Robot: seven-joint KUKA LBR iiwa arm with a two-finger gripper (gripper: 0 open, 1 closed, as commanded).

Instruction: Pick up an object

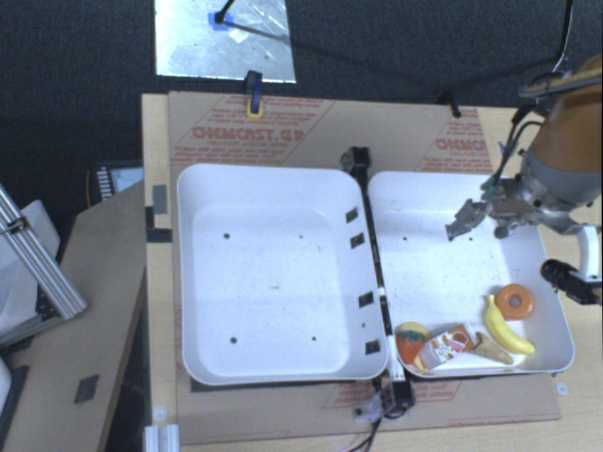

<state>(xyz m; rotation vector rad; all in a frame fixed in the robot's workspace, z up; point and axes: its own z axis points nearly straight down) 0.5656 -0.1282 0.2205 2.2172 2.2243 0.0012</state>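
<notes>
The gripper (pixel 465 220) hangs empty with fingers parted above the right bin (pixel 424 196), the pick not begun, well apart from the banana (pixel 507 330) at the near edge

The gripper (pixel 468 220) hangs over the right bin (pixel 424 196), with nothing between its fingers. A banana (pixel 506 327), an orange ring (pixel 514 300) and a packet (pixel 445 346) lie near the front edge.
</notes>
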